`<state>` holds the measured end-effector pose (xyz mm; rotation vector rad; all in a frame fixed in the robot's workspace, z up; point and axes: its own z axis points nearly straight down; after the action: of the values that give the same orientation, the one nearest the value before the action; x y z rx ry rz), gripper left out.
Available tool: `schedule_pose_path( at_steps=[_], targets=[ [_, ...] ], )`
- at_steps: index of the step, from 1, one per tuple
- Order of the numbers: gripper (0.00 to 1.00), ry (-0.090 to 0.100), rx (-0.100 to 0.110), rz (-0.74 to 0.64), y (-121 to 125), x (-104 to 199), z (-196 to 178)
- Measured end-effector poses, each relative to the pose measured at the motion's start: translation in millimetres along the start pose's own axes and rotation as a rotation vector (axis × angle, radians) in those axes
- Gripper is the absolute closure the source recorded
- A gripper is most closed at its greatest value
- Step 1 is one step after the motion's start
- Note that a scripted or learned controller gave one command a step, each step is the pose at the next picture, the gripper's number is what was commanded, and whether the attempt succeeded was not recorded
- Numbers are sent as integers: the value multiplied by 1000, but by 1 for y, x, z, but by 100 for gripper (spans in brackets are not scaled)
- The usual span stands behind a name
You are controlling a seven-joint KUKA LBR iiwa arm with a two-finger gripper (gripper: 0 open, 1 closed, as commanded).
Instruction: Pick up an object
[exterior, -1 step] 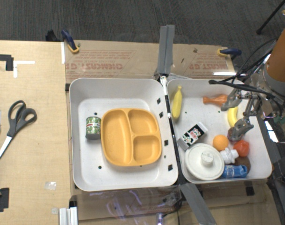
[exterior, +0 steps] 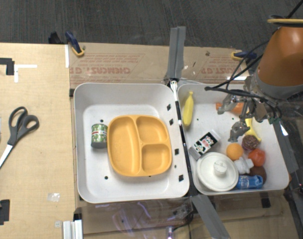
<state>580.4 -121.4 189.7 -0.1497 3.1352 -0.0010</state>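
Two shallow white bins are seen side by side on a tabletop [exterior: 32,183], viewed from above at a slant. The left bin [exterior: 86,183] holds a yellow divided plate [exterior: 140,144] with a small green can [exterior: 98,135] just beside it on the left. The right bin [exterior: 211,96] is crowded along its right and lower parts: a banana [exterior: 188,108] lies near the dividing wall, a small black-and-white box [exterior: 204,143] sits below it, and a white round lid [exterior: 218,171] rests near the front. A cluster of small toy foods is gathered at the right, among them an orange ball [exterior: 234,151], a brown-purple ball [exterior: 250,142], a red piece [exterior: 257,157] and a blue item [exterior: 250,182].

The tool [exterior: 239,126] is seen above the right bin's far right part, hanging from the grey and orange arm [exterior: 283,59]. Nothing is seen between its fingers, so the pick is judged not yet done (reaching, closing and lifting are all left). Whether the tool is spread or pressed together cannot be told.

The orange ball lies just below the tool, and the brown-purple ball just beside it to the right; either is judged the likely target.
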Motion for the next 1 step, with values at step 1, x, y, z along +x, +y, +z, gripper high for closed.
schedule_pose_path(
  at_steps=[1],
  targets=[
    [0,-8,2,95,-9,61,91]
  ],
)
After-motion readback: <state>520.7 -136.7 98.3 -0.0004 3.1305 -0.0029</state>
